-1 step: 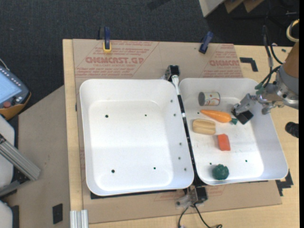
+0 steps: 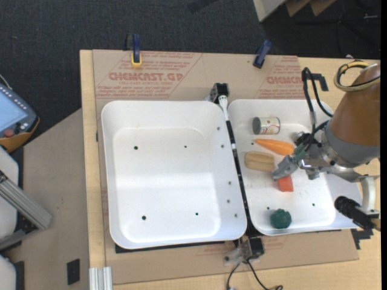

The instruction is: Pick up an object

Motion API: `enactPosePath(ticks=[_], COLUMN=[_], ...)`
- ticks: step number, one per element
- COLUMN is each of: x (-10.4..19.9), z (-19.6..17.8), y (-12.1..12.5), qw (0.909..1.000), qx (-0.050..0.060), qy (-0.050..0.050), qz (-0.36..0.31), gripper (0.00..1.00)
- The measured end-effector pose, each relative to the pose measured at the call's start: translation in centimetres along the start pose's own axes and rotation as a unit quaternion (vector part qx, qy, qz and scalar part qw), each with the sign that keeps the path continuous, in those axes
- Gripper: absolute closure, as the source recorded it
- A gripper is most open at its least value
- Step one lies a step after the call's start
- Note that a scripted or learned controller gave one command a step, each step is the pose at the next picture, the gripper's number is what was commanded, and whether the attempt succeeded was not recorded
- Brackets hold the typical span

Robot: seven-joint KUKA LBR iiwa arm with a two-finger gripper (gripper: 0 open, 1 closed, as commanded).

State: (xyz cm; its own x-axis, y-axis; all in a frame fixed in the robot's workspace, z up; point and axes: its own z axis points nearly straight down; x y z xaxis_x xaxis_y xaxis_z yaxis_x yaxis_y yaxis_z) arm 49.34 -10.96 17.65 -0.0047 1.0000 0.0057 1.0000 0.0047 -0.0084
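The right bin (image 2: 320, 222) holds several small objects. A small silver-and-white can (image 2: 266, 125) lies near its back. An orange carrot (image 2: 276, 145) lies just in front of it, with a tan block (image 2: 260, 161) to the carrot's lower left. A red-orange block (image 2: 286, 185) sits mid-bin and a dark green round object (image 2: 280, 219) rests near the front wall. My gripper (image 2: 283, 169) reaches in from the right and hangs low between the carrot and the red-orange block, its tip just above that block's top edge and right of the tan block.
The left bin (image 2: 121, 119) stands beside the right one, with a black divider strip (image 2: 233, 156) between them. Both rest on a cardboard sheet (image 2: 151, 71) clamped at the back by a blue-yellow clamp (image 2: 135, 50) and a blue clamp (image 2: 262, 54). Black cables (image 2: 311, 95) hang over the arm.
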Motion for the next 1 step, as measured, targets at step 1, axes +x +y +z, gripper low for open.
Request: enactPosePath(ticks=[1], x=[0.58], z=[9.63], y=[1.52], qw=[1.0], qx=[-0.003], qy=[-0.002], qz=[0.003], gripper=[0.0])
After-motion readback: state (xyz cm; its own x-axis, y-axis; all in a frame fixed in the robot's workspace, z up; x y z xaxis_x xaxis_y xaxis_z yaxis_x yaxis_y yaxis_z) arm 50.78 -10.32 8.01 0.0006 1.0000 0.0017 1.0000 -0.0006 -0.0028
